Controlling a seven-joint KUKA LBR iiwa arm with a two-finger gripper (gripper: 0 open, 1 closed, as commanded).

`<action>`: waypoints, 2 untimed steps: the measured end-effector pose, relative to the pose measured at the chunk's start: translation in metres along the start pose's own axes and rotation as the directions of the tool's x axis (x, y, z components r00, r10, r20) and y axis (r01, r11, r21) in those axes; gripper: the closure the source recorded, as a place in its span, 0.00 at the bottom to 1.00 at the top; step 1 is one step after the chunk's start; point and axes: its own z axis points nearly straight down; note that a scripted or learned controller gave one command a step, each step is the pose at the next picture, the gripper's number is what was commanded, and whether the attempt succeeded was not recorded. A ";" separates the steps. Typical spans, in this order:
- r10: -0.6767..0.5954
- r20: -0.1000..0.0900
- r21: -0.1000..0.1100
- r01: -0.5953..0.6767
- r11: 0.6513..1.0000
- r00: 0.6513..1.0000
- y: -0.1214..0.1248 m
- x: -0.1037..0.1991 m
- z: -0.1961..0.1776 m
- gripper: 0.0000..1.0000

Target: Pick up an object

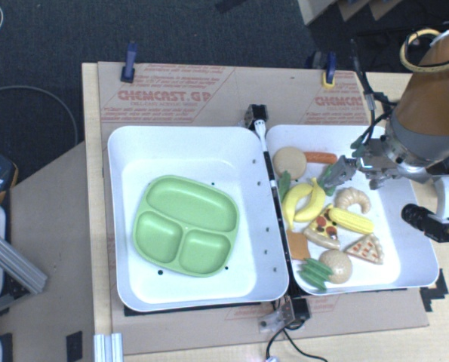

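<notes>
Two shallow white bins point(126, 202) side by side on the bench. In the left, one green three-compartment plate point(185, 223), smooth plastic. Above the right bin, grey gripper point(337, 174), fingers' state impossible to tell. Below it, glossy toy food heaped: two bananas point(302, 202), long axes slanting upper-right to lower-left; one croissant point(353, 197); two pizza slices point(364, 249).

On the brown board point(209, 89) lying behind my two bins I read red print: "CHEMCAST" and what looks like "GP" on the left, and "CHEMCAST" again on the right, partly hidden. The smaller red lines are too fine to read.
</notes>
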 end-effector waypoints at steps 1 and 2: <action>-0.006 -0.004 0.008 0.006 1.000 1.000 -0.052 0.075 0.035 0.00; 0.001 0.001 -0.003 -0.001 1.000 1.000 -0.048 0.070 0.022 1.00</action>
